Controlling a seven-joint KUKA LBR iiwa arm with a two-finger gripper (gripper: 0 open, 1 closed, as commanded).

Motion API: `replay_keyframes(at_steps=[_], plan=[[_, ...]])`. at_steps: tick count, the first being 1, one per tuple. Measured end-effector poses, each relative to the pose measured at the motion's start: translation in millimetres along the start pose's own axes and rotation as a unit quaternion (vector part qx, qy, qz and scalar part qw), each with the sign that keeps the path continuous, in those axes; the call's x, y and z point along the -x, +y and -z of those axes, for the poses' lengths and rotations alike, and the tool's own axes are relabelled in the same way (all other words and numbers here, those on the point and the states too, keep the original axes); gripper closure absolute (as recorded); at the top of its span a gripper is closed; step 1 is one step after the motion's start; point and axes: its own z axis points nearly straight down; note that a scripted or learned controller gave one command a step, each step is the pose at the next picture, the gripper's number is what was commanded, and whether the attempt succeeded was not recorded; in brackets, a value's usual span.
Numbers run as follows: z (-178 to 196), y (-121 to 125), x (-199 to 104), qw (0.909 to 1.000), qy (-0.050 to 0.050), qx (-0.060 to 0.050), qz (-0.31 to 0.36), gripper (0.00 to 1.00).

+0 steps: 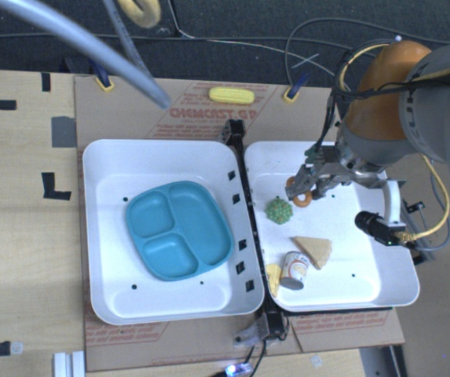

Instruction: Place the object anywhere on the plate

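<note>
Camera view: we saw the gripper (301,188) low over the upper-left part of the right bin (382,285), w/ a small orange-brown ring-shaped piece (301,199) right at its tips. Whether that piece was actually pinched or just lying under the tips we couldn't tell, and how wide the gripper stood was hidden too, so we left the grip state as unknown.

The blue divided plate (179,230) lay in the left bin (99,210), three compartments, nothing on it. The likely task object was the ring piece; it sat in the right bin, near the divider (244,203), well apart from the plate.

To do this step well, we judged the grip needed confirming first: lift straight up a little and check the piece came along. Then carry high over the divider and let go low over the plate's big compartment, so the piece wouldn't roll off.

Edges and room: the green knobbly ball (279,210) lay just beside the gripper, lower-left, and could get nudged on any sideways drag. The tan wedge (313,250) and small can (293,269) were further down, clear of the path. The divider's clips stuck up btwn the bins. The left bin had plenty of open floor around the plate.
</note>
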Motion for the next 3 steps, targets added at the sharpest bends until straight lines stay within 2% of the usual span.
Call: replay_keyframes(at_steps=[1, 2, 3], plan=[[12.0, 11.0, -56.6, 1.0, 0.0, 0.001, 0.001, 1.0], [10.6, 6.4, -115.3, 1.0, 0.0, -0.001, 0.0, 1.0], [1.9, 14.5, -168.6, 1.0, 0.0, 0.0, 0.0, 1.0]])
